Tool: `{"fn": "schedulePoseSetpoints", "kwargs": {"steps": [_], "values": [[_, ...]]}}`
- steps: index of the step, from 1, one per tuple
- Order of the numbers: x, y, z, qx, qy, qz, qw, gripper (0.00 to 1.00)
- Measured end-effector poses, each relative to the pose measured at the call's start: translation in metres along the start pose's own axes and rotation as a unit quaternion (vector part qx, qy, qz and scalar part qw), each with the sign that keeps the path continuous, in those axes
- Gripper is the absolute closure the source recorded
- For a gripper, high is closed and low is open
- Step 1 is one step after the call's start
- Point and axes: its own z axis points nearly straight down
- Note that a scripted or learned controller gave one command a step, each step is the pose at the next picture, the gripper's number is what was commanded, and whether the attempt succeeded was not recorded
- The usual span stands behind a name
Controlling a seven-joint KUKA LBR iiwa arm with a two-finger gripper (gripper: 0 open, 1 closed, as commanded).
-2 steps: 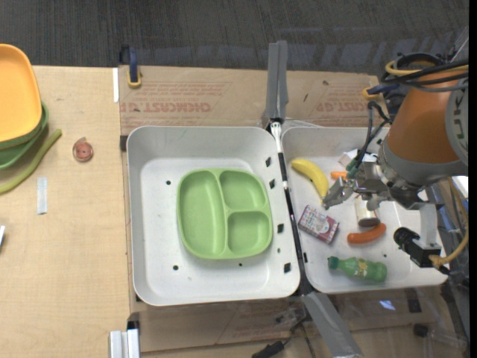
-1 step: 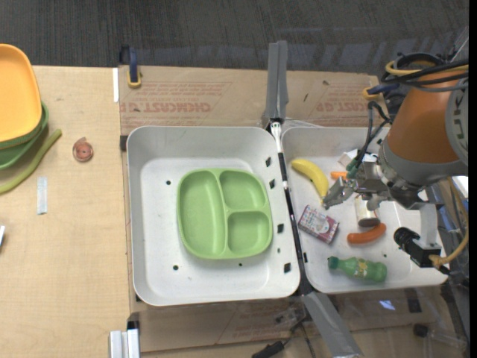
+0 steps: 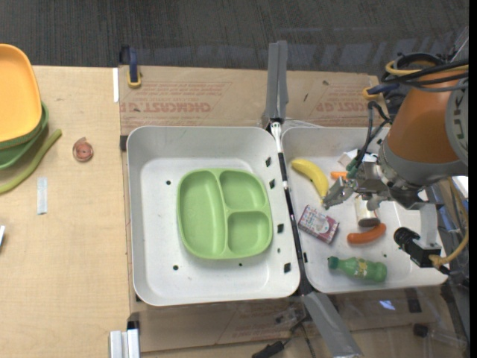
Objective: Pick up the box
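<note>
The box (image 3: 318,224) is small, pink and purple, and lies flat on the floor of the right bin (image 3: 339,283), close to its left wall. My gripper (image 3: 350,200) hangs over the middle of that bin, just above and to the right of the box and apart from it. It looks open, with one dark finger (image 3: 334,195) reaching down-left toward the box and nothing between the fingers. The arm's orange band (image 3: 421,129) sits above it at the right.
The right bin also holds a banana (image 3: 311,174), a red sausage (image 3: 367,235), a green bottle (image 3: 358,268) and a small pale cylinder (image 3: 367,218). A green divided plate (image 3: 223,213) lies in the left bin (image 3: 141,222). Stacked yellow and green plates (image 3: 16,110) sit far left.
</note>
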Motion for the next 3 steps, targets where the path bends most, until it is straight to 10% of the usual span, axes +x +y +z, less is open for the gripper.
{"fn": "schedulePoseSetpoints", "kwargs": {"steps": [1,2,3], "values": [[-0.021,0.043,0.094,-0.004,0.000,-0.092,0.9957,0.00],[-0.031,-0.027,0.095,-0.005,0.000,-0.090,0.9960,0.00],[-0.028,-0.022,0.048,-0.001,0.000,-0.066,0.9978,0.00]]}}
